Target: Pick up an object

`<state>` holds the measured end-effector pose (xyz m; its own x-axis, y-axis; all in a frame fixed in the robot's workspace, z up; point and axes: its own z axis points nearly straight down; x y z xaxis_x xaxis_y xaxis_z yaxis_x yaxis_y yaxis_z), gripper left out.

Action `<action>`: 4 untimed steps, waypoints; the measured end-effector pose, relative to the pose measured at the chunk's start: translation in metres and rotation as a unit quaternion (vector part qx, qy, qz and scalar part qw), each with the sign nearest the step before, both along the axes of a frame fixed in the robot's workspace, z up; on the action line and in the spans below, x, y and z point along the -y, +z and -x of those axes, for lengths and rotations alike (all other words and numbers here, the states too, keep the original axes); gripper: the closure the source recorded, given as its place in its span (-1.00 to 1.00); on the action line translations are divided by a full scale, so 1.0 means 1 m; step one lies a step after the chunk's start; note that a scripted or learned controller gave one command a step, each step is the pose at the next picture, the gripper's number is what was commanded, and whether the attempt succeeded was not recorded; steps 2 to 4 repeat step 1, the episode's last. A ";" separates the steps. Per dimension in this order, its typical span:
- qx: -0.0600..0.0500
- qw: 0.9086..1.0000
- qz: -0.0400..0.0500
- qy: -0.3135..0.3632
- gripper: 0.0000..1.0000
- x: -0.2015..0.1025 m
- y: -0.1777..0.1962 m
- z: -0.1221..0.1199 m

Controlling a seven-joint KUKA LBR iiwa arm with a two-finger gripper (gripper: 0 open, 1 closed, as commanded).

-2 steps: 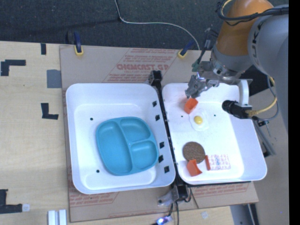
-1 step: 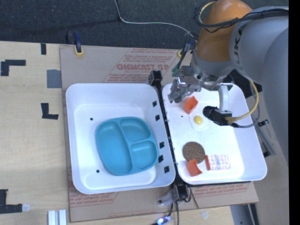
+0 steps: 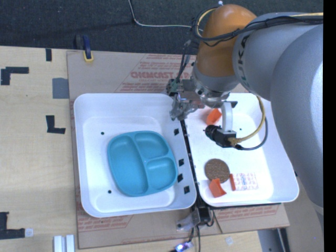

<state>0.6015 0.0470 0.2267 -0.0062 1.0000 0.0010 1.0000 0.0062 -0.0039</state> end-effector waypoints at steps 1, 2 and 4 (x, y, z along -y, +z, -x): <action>0.000 1.000 0.000 0.000 1.00 -0.042 -0.001 0.012; 0.000 1.000 0.000 0.000 1.00 -0.042 -0.001 0.012; 0.000 1.000 0.000 0.000 1.00 -0.042 -0.001 0.012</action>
